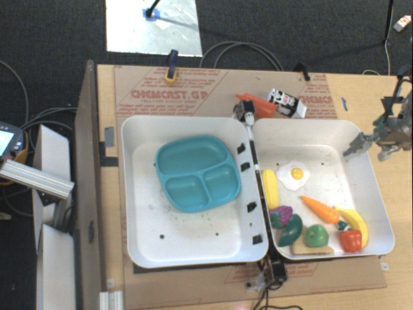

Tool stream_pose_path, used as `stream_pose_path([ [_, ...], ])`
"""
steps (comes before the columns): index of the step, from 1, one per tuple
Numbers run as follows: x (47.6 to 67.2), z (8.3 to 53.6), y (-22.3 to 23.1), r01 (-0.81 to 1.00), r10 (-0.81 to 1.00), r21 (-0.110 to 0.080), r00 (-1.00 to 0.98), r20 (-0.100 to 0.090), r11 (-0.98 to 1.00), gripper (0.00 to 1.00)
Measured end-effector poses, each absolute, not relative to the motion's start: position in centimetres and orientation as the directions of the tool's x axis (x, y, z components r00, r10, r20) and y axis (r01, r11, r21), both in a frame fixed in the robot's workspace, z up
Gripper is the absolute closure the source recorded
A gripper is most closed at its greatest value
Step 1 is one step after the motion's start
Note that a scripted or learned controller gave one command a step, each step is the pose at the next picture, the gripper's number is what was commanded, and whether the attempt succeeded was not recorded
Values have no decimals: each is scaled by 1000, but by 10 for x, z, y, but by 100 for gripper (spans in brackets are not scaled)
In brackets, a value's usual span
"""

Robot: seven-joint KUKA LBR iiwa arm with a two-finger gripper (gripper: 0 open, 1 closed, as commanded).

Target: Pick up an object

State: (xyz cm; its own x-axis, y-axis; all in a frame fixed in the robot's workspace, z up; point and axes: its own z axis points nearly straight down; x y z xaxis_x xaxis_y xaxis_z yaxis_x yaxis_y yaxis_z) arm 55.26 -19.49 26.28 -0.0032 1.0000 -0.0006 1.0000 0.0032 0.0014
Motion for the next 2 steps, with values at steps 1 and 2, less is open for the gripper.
stream_pose_path([
  [1, 498, 165, -127, 1000, 1000, -11, -8, 7, 8, 0],
  [2, 520, 81, -158, 1000, 1000, 1, 0, -1, 0, 0],
])
